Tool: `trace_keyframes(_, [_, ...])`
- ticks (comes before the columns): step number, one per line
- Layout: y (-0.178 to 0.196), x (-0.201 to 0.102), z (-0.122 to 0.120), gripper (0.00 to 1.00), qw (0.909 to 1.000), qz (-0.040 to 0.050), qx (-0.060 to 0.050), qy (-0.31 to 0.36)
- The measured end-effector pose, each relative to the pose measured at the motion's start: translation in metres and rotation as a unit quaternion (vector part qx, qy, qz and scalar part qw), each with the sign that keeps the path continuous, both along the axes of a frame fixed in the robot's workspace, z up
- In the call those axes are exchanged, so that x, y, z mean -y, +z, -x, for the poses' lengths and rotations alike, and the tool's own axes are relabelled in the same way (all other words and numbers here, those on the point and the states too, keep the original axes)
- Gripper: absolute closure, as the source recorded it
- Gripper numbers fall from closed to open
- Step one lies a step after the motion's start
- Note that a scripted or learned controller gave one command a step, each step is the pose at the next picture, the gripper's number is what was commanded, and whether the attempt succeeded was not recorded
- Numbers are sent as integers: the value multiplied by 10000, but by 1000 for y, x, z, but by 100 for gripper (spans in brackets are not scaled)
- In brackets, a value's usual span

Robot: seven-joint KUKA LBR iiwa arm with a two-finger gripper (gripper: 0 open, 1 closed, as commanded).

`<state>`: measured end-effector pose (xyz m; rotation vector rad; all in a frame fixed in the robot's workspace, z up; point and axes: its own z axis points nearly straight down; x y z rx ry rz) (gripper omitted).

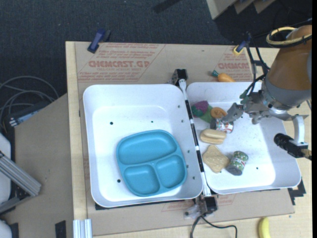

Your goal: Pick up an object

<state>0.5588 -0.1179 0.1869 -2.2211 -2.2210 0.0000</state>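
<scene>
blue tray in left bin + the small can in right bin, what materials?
Blue tray: looks like moulded plastic, matte to satin; uniform colour, rounded compartment walls, soft highlights. Small can: likely metal with a printed green label, lying on its side; dark end face, but too small to rule out a plastic toy.

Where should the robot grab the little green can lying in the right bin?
Probably across the middle of the green can, coming straight down from above. It lies tipped on its side, so its round body faces up, with bare bin floor on its right. The cracker sits close on its left, so the tool should straddle the can's narrow width.
</scene>
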Motion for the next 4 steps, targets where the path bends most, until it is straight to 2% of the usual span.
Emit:
trace_keyframes(1, [-101,1,55,0,10000,2,5,-1])
trace_keyframes(2, [-100,-16,78,0,10000,11,31,-10])
trace_keyframes(3, [-100,-20,78,0,10000,20,34,-16])
trace_keyframes(4, [-100,-17,9,0,10000,7,38,-1])
